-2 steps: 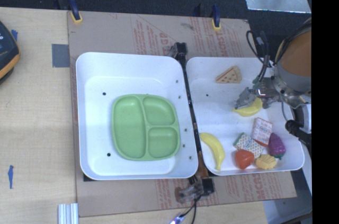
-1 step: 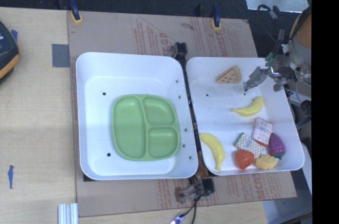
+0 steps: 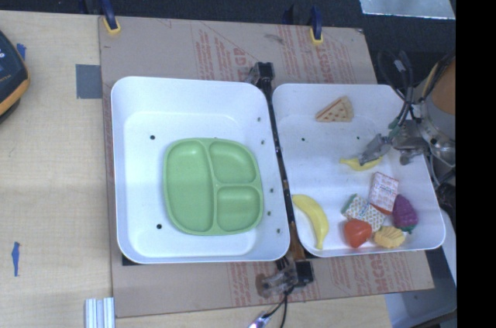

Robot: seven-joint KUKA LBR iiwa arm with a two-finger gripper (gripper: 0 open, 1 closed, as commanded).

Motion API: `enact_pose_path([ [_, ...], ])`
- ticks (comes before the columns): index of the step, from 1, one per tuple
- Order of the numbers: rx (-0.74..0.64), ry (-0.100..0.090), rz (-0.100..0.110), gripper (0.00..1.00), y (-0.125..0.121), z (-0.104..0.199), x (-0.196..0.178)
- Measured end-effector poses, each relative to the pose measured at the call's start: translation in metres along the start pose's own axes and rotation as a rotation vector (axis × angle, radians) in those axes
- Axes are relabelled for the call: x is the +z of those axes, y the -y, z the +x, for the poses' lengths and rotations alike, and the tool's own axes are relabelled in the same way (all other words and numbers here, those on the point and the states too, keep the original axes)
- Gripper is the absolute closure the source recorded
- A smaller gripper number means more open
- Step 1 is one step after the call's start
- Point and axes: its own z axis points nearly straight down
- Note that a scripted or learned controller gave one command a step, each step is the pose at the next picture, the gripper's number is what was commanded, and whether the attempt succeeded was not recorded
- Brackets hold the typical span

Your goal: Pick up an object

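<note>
Small yellow piece (image 3: 361,161) is seen in the right bin (image 3: 310,164), right of frame centre, long axis near-horizontal, directly left of the pincer (image 3: 385,144); pincer state cannot be told, contact is not established

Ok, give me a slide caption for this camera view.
Gripper reaching over a small yellow piece in the right bin.

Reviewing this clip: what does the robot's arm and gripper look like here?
At the view's right edge, over the right bin, the arm shows an orange-brown rounded section. Dark cables run along it. The gripper is grey metal, slim and angular, tapering toward the bin's middle. No markings are legible.
</note>
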Motion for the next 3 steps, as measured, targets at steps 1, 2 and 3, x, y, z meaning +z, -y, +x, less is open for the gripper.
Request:
enact_pose_path([
  [1, -0.003, -0.001, 0.0, 0.0, -0.021, 0.057, 0.06],
  [2, -0.001, 0.0, -0.003, 0.0, -0.092, 0.01, 0.058],
  [3, -0.002, 0.0, -0.005, 0.0, -0.109, 0.034, -0.076],
])
